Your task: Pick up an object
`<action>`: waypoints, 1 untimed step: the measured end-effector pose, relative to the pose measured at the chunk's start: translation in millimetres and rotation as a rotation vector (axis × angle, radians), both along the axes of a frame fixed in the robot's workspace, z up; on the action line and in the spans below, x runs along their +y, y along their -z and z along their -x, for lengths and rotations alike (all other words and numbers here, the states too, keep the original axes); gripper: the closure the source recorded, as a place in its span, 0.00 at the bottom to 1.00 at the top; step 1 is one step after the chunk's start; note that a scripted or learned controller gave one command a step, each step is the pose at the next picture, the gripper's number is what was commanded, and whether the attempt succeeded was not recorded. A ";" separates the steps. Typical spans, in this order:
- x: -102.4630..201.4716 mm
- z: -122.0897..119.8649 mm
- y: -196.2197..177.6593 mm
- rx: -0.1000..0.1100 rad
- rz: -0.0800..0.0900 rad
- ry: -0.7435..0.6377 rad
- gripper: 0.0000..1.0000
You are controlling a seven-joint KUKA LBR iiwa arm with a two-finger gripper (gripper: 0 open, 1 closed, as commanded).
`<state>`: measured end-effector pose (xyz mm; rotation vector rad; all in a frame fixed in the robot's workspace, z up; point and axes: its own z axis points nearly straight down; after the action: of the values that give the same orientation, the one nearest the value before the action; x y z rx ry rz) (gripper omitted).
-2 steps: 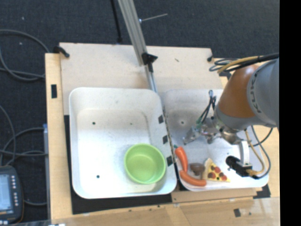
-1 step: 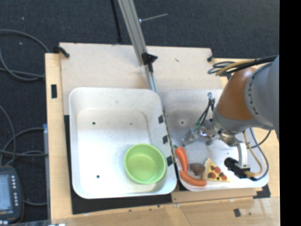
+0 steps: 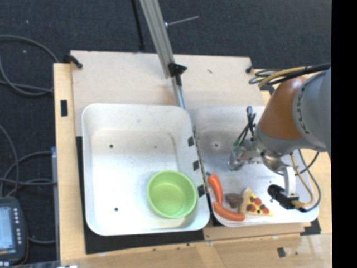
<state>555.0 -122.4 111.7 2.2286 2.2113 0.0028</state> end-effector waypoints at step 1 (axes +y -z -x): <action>-1.0 8.5 -53.0 -0.003 0.000 -0.003 1.00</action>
<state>546.5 -123.4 164.7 2.2230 2.2133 0.0062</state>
